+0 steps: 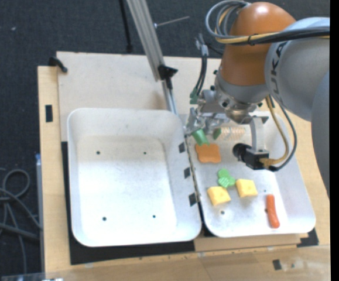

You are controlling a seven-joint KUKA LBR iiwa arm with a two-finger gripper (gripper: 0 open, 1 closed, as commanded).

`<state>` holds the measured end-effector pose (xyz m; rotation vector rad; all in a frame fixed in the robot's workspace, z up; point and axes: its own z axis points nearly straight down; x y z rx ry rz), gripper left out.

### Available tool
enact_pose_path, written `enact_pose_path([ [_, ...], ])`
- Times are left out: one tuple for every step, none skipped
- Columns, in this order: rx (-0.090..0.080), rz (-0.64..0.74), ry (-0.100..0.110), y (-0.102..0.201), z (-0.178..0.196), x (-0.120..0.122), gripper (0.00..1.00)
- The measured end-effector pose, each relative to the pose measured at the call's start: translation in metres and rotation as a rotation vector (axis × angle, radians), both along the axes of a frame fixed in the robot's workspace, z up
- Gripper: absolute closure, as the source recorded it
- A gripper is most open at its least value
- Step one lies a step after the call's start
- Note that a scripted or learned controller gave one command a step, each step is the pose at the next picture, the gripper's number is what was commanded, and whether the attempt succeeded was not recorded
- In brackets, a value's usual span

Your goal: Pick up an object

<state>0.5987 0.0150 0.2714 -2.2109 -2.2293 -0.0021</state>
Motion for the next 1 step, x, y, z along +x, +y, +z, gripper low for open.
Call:
enact_pose_path([
  [-0.001, -0.001, 0.002, 0.0492, -0.0010, -0.0144, 1.00],
])
